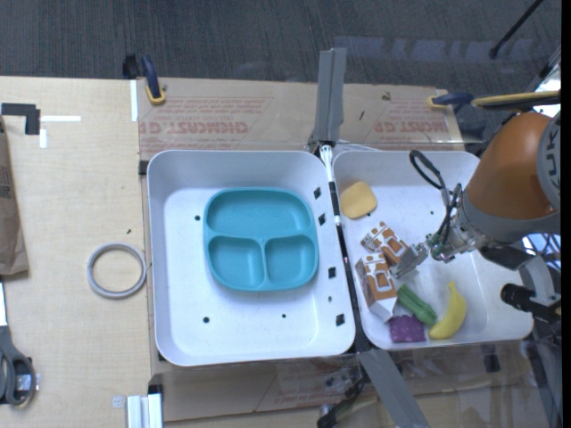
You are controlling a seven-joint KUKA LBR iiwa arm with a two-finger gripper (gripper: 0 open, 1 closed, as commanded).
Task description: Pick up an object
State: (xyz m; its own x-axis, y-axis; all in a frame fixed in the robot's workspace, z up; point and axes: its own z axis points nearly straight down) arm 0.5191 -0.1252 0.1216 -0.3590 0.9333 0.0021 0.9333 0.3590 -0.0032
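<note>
My gripper is low in the right bin, reaching in from the right under the orange-banded wrist. It hangs over a cluster of orange-and-white cartons, at or just above their right edge. A green vegetable, a purple bunch of grapes and a yellow banana lie just in front of it. A yellow wedge rests near the bin's back left. I cannot see anything held.
The left bin holds a teal divided plate. On the bench to the left lie a roll of tape, scissors and a brown bag. A black cable loops off the arm above the right bin.
</note>
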